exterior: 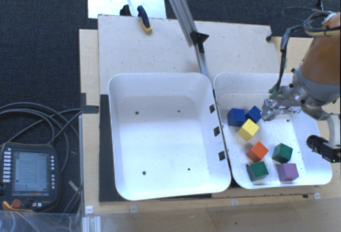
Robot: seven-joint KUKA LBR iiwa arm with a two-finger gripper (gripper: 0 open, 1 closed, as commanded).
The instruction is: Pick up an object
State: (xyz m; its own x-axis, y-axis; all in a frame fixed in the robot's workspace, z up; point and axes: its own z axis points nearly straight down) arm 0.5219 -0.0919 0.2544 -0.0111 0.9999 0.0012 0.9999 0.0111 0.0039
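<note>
- The gripper (270, 110) hangs over the right bin (314, 175), just to the right of two blue cubes; I cannot tell its state, because the metal parts blur together there
- No cube is seen in its hold
- The arm (319, 60) comes in from the right side, with its orange band above the wrist
- In the right bin lie seven cubes: a larger blue cube (236, 117) and a smaller blue cube (254, 113) touching each other, near the left wall
- A yellow cube (248, 129) sits just below the blue ones
- An orange cube (258, 151) is lower, near the middle of the bin
- A green cube (257, 170) lies near the front edge, and a purple cube (287, 172) is beside it to the right
- A dark green cube (282, 152) sits just above the purple one
- The left bin (160, 135) stands beside the right bin, touching it along one wall
- A handheld control pendant (29, 175) with cables lies left of the bench
</note>
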